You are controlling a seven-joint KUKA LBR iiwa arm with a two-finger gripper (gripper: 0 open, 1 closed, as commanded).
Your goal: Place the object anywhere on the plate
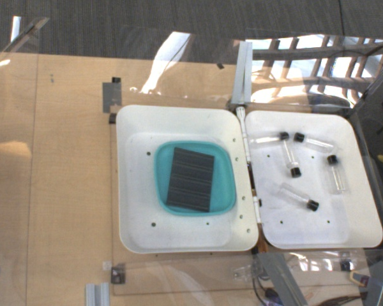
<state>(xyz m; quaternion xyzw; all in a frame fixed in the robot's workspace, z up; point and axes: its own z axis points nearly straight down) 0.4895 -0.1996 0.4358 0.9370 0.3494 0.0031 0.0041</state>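
— Where's the object?

— Dark grey ribbed rectangular slab — lying flat on the teal rounded-square plate, slightly tilted, inside its rim. Plate sits in the left white shallow bin.

— So the placing looks done?

— I'd judge so; nothing left but confirming it.

— Other bin?

— Right white bin: several clear plastic vials with black caps, scattered.

— The pincer?

— Cannot tell its state from here.
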